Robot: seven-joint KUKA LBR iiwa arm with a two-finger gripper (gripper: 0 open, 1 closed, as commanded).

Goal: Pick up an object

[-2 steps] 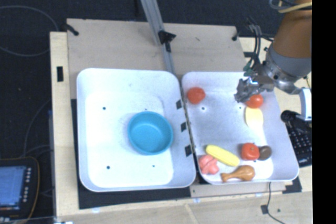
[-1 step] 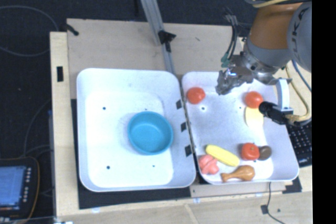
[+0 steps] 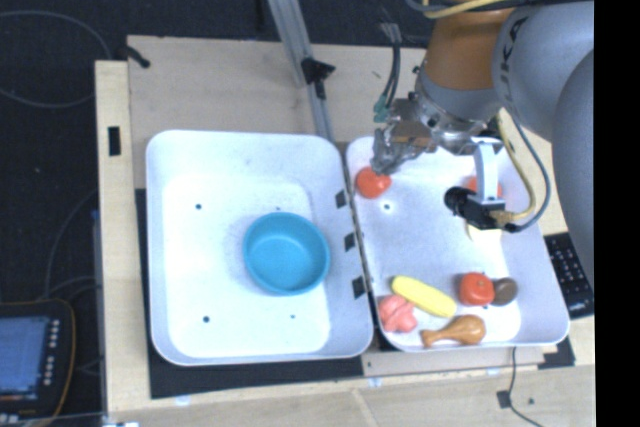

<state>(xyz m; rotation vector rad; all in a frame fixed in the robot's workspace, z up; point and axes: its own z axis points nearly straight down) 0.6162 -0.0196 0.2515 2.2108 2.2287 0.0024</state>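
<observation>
While the arm reaches in over the right bin [image 3: 530, 315], the gripper [image 3: 385, 160] hangs at that bin's far-left corner, and a small red-orange ball [image 3: 373, 182] sits right under its tip, touching it or nearly so. From this slanted overhead view I cannot tell whether the gripper is spread, together, or clamped on the ball; the wrist hides the tip, and the ball looks to rest against the bin's left wall, not lifted.

Well away from the gripper, along the near edge of the same bin, lie a yellow banana [image 3: 424, 296], a pink toy [image 3: 398, 314], a brown drumstick [image 3: 455, 331] and a red tomato [image 3: 476, 289] with a dark brown piece [image 3: 505, 291] just beside it. To the gripper's left and nearer the camera, across the divide, the left bin [image 3: 180, 315] holds a blue bowl [image 3: 287, 253].

The step in hand looks like the grasp itself, with the ball as the chosen thing. The next move calls for a firm close around it, then a straight lift. The ball is round and pressed near the wall, so it could roll or squirt free.
</observation>
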